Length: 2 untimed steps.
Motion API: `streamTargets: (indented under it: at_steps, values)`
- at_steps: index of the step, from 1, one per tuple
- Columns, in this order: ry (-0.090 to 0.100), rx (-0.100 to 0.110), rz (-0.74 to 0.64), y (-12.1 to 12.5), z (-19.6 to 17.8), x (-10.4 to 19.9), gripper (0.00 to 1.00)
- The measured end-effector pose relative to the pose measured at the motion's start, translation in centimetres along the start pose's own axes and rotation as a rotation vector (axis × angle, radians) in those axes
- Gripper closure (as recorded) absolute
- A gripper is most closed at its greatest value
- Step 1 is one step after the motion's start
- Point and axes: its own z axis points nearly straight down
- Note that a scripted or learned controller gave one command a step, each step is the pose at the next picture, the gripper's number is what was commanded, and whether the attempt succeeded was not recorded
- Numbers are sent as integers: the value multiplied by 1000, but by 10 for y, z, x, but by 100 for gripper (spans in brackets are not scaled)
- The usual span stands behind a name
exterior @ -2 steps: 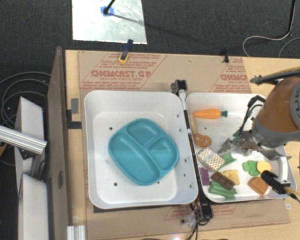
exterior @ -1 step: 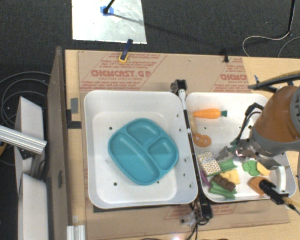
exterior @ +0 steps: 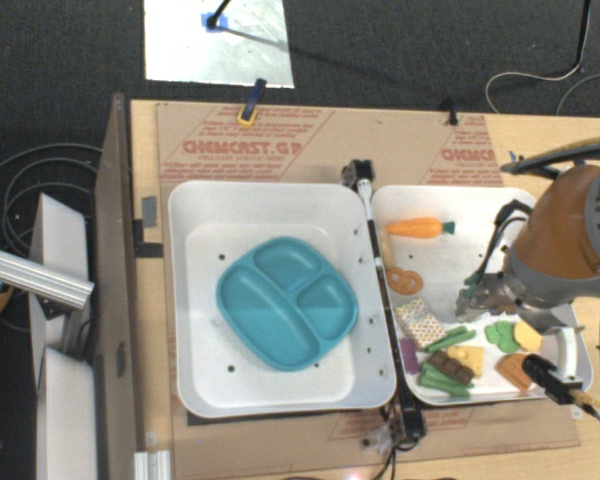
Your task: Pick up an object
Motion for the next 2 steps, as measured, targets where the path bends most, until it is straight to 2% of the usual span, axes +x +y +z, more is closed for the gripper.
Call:
streamTargets:
  at_steps: [1, 2]
  values:
    - [0, -2, 0, 1, -10, 0, 100]
    - [0, -2, 0, 1, -10, 0, 0]
